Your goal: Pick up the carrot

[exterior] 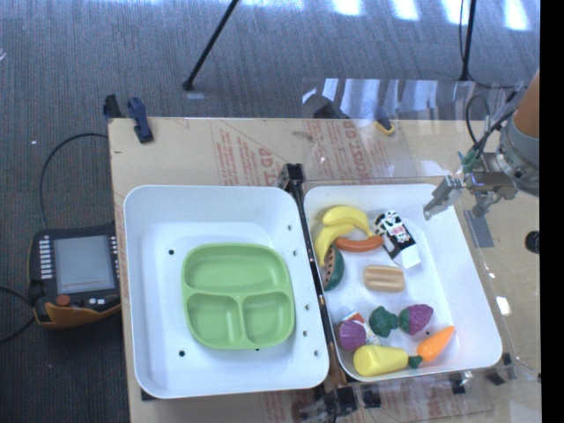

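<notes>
Here, the tabletop [203, 148] carries two shallow white bins side by side. The left bin [150, 227] holds a green divided plate [238, 293] at its centre. The right bin [471, 280] holds the toy food. From that bin's centre, two yellow bananas [339, 223] lie at eleven o'clock, with a watermelon slice [332, 269] just below them at nine o'clock. A cow-patterned milk carton [398, 234] lies at twelve o'clock, and a red-orange sausage [359, 244] sits between it and the bananas. A tan bread piece [383, 278] rests near the centre. Toward six o'clock sit a green broccoli [382, 321] and a purple vegetable [416, 317], side by side. A yellow squash-like piece [381, 359] lies at seven o'clock, below a second purple piece [352, 333]. The carrot [435, 344] lies at five o'clock, orange, tilted, just beside the yellow piece's green tip.

The arm [527, 139] reaches in at two o'clock. Its hand [460, 192] hovers over the bin's upper right corner, well apart from the carrot, with nothing in it; how far it is spread I cannot tell.
</notes>
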Robot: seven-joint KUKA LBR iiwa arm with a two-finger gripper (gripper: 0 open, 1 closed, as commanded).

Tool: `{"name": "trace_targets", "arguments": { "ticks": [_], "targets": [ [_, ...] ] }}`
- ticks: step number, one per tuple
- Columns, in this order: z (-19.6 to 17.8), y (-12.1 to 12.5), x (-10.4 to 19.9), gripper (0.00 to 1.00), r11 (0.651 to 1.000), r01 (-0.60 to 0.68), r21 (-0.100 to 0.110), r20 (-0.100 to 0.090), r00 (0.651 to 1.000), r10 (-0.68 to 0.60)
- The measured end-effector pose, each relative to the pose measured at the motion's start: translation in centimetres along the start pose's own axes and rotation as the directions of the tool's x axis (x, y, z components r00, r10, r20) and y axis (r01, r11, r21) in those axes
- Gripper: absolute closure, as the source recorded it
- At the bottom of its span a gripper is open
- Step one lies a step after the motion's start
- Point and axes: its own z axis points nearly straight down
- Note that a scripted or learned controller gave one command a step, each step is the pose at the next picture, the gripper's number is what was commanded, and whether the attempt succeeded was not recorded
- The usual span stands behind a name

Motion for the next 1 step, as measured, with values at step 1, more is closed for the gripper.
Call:
{"name": "trace_targets", "arguments": {
  "ticks": [1],
  "targets": [
    [8.05, -7.88, -2.32, 0.0, 0.998, -0.054, 0.013, -0.003, 0.999, 0.054]
  ]
}}
